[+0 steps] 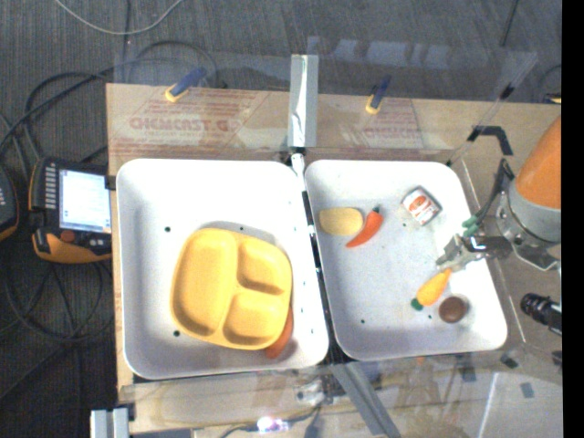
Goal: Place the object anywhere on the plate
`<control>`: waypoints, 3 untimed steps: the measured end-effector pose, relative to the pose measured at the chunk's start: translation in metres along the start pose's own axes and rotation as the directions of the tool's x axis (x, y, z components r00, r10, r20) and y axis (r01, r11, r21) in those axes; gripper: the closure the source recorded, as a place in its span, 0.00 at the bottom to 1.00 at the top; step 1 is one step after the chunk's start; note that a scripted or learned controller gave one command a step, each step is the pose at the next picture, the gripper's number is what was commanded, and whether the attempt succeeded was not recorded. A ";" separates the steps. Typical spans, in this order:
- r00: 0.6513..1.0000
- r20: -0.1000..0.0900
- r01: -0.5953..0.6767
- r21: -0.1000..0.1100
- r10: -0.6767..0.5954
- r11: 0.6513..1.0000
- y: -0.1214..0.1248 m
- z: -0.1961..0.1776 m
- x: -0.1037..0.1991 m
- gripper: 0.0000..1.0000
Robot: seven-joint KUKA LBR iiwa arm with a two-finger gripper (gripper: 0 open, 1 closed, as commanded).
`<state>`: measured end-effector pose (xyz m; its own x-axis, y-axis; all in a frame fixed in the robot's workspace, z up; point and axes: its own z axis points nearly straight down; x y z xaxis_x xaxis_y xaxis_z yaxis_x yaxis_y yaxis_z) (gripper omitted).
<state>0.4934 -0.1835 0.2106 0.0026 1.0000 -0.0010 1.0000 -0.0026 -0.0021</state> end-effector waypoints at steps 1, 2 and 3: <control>1.000 0.000 -0.017 0.001 0.017 1.000 0.065 -0.023 0.072 1.00; 0.982 0.001 0.191 -0.001 -0.191 0.982 0.068 -0.033 0.160 1.00; 0.910 -0.001 0.414 0.001 -0.414 0.910 0.069 -0.013 0.212 1.00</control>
<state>0.5632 0.0288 0.2234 -0.4116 0.9113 0.0006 0.9113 0.4116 -0.0035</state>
